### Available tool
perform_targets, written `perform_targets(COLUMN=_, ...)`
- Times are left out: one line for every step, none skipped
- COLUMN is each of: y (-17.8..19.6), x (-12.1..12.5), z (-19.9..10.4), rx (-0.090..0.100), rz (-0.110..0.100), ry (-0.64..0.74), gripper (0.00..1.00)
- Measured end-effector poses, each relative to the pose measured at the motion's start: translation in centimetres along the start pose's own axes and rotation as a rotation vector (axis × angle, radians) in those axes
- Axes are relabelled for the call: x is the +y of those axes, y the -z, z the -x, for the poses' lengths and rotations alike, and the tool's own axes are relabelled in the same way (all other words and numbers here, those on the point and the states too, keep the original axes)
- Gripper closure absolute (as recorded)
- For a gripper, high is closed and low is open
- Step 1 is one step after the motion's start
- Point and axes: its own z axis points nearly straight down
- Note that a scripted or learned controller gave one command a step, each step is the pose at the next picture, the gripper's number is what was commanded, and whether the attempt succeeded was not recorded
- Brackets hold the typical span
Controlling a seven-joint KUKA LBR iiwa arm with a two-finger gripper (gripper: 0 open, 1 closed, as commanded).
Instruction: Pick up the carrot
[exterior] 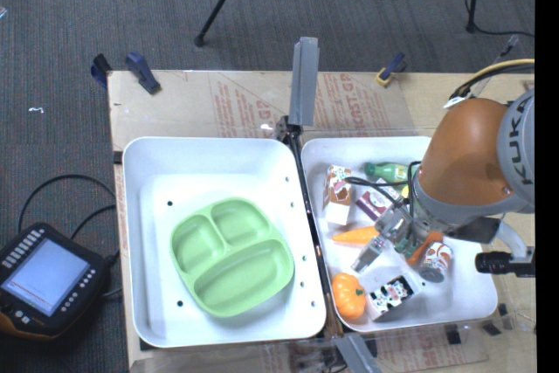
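Observation:
The carrot (352,235), orange and tapered, lies flat in the right bin (476,297) near its left wall, with its thick end pointing right. My gripper (377,245) hangs low over the bin, just right of the carrot's thick end and slightly nearer the front, angled down to the left. It is close to the carrot or touching it; nothing shows as held. The arm's orange band (463,157) rises above it on the right.
Crowded around the carrot are a small carton (337,185), a purple box (374,203), a green bottle (389,172), a red-and-white can (435,259), a cow-pattern carton (390,295) and a round orange fruit (348,293). The left bin (148,188) holds a green divided plate (231,266).

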Motion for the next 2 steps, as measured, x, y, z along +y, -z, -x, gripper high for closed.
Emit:
perform_targets(y=-5.94, x=2.68, z=2.65, rx=-0.001, rz=0.001, ry=0.164, gripper=0.00)
perform_targets(y=-5.18, x=2.66, z=2.67, rx=0.003, rz=0.001, ry=0.158, gripper=1.00)
